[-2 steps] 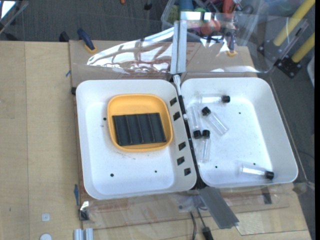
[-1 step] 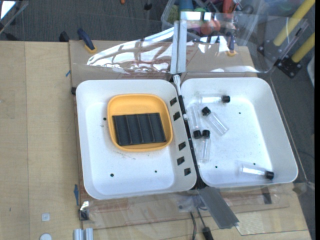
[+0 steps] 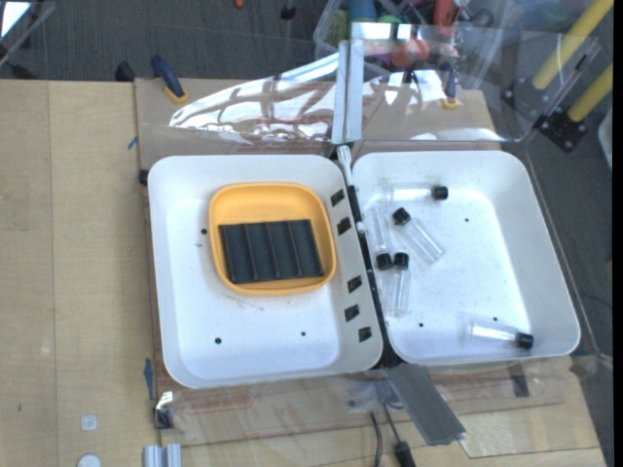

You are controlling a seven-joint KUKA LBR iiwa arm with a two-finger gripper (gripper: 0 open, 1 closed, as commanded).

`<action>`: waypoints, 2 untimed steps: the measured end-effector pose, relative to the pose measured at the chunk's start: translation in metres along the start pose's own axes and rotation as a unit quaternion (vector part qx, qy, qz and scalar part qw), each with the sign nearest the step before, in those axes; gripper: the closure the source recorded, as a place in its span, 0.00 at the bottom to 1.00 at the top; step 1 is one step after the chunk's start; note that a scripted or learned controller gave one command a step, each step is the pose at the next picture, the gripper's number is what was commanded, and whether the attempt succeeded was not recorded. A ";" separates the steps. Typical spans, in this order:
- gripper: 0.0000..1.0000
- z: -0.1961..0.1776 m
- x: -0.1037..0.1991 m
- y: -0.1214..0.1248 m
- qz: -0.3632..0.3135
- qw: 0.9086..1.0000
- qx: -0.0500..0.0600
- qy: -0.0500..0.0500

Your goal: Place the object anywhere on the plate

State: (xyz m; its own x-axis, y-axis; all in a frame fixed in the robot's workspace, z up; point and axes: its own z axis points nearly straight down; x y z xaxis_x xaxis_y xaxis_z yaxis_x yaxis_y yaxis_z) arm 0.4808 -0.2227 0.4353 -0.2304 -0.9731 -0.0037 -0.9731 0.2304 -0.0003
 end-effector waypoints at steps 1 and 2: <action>1.00 0.000 0.000 0.000 -0.133 0.991 0.001 0.000; 1.00 0.000 -0.006 0.001 -0.236 0.972 0.001 0.000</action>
